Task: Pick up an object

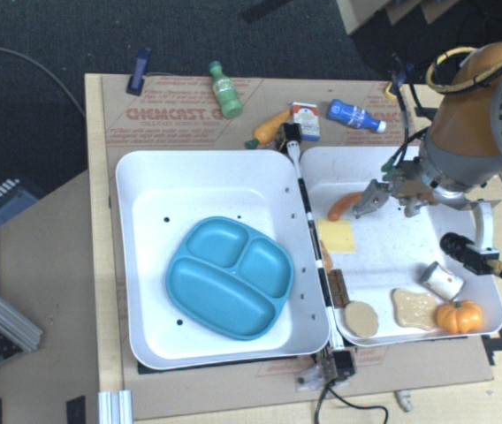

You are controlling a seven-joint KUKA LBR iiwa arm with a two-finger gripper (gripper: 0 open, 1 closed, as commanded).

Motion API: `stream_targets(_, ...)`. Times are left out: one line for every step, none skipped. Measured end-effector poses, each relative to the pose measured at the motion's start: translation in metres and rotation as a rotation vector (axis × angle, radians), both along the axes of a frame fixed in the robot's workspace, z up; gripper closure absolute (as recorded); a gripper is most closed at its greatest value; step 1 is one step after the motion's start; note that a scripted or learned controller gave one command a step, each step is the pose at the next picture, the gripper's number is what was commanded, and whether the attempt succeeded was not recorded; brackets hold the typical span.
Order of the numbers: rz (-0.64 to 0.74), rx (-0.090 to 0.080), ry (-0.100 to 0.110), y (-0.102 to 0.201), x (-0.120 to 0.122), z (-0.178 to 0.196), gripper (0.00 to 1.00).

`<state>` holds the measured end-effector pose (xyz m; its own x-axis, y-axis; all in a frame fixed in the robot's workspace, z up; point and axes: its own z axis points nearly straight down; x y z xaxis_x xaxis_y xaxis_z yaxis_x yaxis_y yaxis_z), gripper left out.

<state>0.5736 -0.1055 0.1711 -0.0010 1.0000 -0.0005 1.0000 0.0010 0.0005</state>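
Note:
My gripper [391,198] hangs low over the back of the right bin [384,159], its fingers spread open and nothing between them. Its left fingertip is just right of an orange sausage-shaped toy [346,204]. In front of that lies a yellow cheese square [337,235]. Along the bin's front lie a brown bar [337,286], a round tan cookie [361,318], a pale toast-shaped piece [414,307], a small orange pumpkin [460,316] and a silver can [443,281].
The left bin [145,193] holds a blue divided plate [229,276]. Behind the bins on the board lie a green bottle [225,90], a blue bottle [355,116], a small carton [305,120], a carrot [270,127] and a blue marker [138,71].

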Motion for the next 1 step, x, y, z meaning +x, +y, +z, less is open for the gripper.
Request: stream_targets(-0.002, 0.000, 0.002, -0.0151, -0.0537, -0.0869, 0.00)
